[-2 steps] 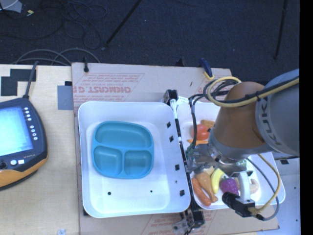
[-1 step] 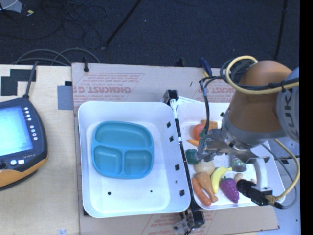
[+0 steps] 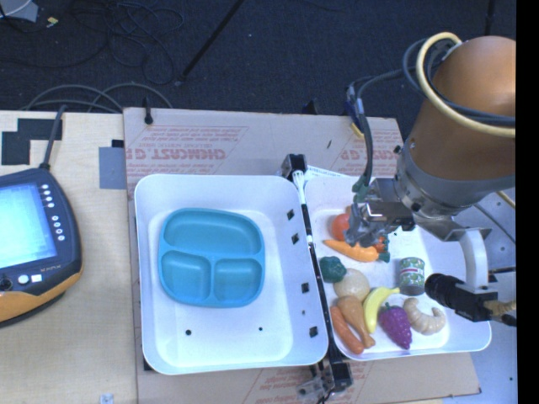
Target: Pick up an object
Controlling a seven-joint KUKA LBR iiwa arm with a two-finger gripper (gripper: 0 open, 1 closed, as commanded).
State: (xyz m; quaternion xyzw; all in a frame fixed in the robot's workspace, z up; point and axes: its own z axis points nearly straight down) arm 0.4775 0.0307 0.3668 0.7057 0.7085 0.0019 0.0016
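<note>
Gripper point(image 3: 368, 225) low over right bin point(image 3: 472, 340), above orange pepper point(image 3: 354, 249); open/closed: cannot tell. Blue plate point(image 3: 210, 255) in left bin point(image 3: 160, 326).

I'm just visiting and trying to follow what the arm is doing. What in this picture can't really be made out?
- The pincer: the wrist above hides its tips, so open or shut is unclear.
- The red toy and the orange pepper: partly covered by the pincer.
- The small can: its label is too small to read.
- The handheld screen: cut off by the left edge.
</note>
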